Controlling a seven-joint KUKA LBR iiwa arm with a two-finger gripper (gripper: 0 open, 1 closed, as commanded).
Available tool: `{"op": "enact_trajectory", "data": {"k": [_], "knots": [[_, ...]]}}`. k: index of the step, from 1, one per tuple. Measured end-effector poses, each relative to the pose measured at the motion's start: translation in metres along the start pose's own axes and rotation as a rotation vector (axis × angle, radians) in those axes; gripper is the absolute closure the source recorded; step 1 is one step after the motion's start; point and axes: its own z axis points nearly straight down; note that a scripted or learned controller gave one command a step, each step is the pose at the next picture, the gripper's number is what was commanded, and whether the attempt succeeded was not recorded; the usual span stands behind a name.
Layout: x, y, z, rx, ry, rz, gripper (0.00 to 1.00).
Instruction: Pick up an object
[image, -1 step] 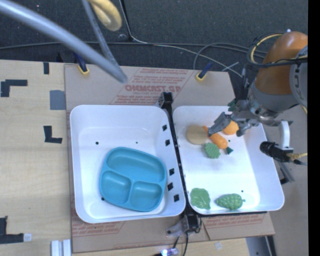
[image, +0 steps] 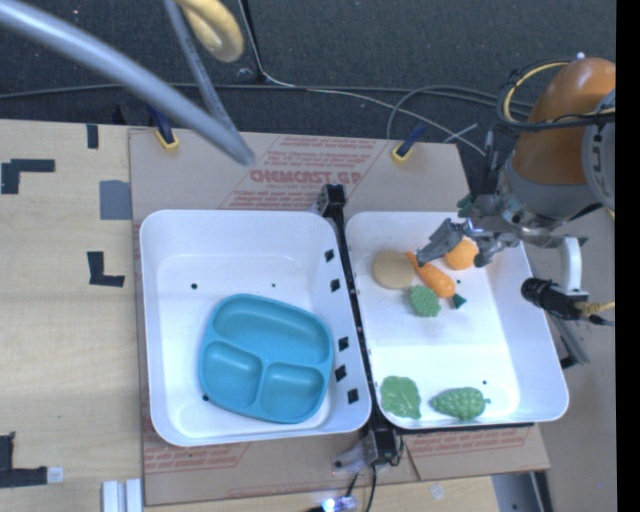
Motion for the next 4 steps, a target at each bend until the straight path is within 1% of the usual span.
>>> {"op": "enact_trajectory", "data": {"k": [1, 2, 3, 4], "knots": [[-0.001, -0.007, 0.063, 0.007, 0.000, 0.001, 0.00], [-0.002, -0.012, 0.108, 0.005, 0.000, 0.001, 0.00], [-0.002, -0.012, 0.148, -0.002, -0.002, 0.000, 0.00], [-0.001, -0.011, 0.136, -0.004, -0.002, -0.001, 1.00]]}}
